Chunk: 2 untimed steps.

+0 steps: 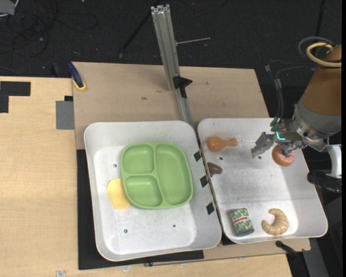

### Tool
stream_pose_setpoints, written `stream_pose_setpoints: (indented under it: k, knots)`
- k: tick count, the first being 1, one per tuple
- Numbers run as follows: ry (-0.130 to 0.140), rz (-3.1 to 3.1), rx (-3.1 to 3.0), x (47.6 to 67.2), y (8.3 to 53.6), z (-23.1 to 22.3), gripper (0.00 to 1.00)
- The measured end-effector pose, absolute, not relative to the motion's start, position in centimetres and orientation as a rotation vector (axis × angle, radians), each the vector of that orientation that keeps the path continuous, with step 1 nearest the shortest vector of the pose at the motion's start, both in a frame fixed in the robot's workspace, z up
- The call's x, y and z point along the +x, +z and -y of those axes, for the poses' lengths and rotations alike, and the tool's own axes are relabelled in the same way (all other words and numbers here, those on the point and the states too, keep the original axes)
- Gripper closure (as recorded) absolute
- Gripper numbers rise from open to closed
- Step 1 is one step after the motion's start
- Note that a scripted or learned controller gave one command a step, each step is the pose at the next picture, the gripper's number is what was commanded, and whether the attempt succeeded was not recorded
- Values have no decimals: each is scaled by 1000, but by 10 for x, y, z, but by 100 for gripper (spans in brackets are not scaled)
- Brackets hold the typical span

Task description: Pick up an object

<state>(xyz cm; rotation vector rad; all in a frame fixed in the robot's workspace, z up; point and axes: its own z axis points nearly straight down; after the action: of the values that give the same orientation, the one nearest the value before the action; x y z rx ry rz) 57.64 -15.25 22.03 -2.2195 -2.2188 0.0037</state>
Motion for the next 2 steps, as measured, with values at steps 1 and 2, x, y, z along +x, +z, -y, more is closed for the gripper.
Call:
stream_pose_setpoints:
  k: [1,2]
  knots:
    - [1,2221,-2221,577,221,153,0]
    - [8,2216,-2216,573,157,151,0]
